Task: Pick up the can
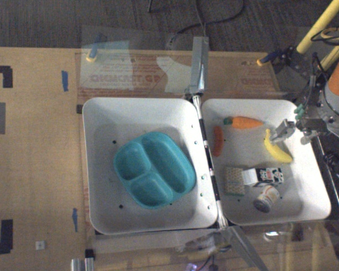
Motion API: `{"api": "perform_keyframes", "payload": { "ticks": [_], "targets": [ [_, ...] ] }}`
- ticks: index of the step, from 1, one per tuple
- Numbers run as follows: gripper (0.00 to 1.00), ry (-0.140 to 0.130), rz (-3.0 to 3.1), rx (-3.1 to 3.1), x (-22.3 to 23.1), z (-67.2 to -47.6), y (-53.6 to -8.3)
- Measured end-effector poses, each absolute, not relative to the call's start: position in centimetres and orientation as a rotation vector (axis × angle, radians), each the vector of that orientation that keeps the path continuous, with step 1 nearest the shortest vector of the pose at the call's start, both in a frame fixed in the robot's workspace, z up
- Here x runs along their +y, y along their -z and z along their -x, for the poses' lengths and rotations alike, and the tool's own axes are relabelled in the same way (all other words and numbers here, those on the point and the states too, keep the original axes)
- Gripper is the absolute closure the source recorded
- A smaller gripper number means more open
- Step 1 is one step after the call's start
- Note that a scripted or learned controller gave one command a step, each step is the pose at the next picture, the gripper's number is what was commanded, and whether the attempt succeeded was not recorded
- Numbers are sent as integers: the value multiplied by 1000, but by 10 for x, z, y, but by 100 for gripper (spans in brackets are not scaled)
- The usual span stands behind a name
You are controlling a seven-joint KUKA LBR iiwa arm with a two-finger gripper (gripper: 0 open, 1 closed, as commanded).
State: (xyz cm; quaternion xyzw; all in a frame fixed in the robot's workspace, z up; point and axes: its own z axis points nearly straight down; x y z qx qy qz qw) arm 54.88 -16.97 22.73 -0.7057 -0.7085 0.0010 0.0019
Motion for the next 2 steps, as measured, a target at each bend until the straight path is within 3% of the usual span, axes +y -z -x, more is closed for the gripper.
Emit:
{"api": "perform_keyframes", "payload": {
  "ticks": [1,2],
  "targets": [
    [0,-2,2363,-2067,-174,-515,-93],
    [0,-2,2237,-2201,-193,-511,-89]
  ]
}}
